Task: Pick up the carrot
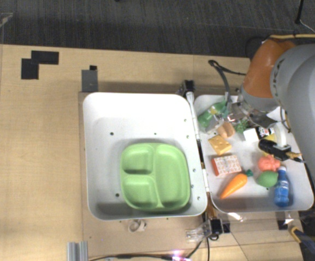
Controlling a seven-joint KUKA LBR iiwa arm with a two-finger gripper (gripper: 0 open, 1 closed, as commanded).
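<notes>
Your green divided plate sits in the left bin; ignore it. The carrot lies at the right bin's near edge. Bring the end effector, grip state unreadable, down from the far end.

Carrot lying in the right-hand bin, near its front wall.
Orange, tapered body with a small dark green top; it lies flat and slantwise, pointed tip toward the bin's front-left corner, green end up and to the right. It rests free on the white floor, just below a patterned box.
</notes>
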